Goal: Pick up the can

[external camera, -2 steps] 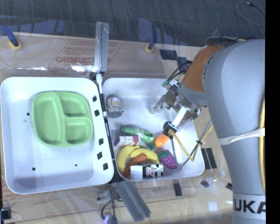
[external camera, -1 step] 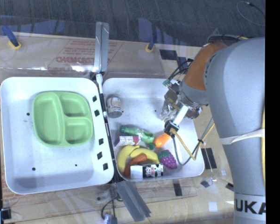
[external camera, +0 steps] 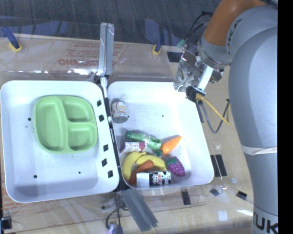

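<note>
One grey arm holds its claw [external camera: 191,84] over the right bin's [external camera: 198,145] far rim; finger spread unclear; can [external camera: 119,110] lies well left

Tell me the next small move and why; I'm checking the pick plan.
Probably swing the tool left and down toward the small silver metal can, which stands apart by the right white bin's left wall, while the tool hovers over the far right corner.
</note>
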### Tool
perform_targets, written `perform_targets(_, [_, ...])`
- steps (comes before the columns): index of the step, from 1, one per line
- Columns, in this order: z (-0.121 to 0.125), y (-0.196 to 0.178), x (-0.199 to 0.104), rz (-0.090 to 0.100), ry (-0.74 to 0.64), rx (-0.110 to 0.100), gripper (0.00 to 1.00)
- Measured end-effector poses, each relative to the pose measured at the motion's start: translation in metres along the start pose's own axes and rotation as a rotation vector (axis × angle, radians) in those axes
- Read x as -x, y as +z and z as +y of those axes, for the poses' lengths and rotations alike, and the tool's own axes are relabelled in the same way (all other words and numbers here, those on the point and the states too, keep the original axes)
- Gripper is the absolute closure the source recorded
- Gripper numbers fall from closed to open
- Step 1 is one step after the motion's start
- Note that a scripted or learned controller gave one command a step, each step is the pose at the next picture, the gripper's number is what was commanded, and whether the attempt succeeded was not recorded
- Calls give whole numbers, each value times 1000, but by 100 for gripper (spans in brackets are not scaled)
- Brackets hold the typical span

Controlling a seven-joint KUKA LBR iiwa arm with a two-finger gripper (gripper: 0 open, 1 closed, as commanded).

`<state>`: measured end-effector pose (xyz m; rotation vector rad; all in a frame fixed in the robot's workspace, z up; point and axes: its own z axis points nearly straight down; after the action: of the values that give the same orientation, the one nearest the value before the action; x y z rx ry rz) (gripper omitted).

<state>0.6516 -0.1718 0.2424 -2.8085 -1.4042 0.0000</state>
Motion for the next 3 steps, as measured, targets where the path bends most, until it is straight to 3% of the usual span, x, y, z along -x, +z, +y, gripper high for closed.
perform_targets(1, [-16, 151, 18, -2, 420, -4, 100])
perform_targets(2, [-11, 13, -1, 0, 691, -2, 100])
perform_targets(3, [-15, 151, 44, -2, 703, -5, 100])
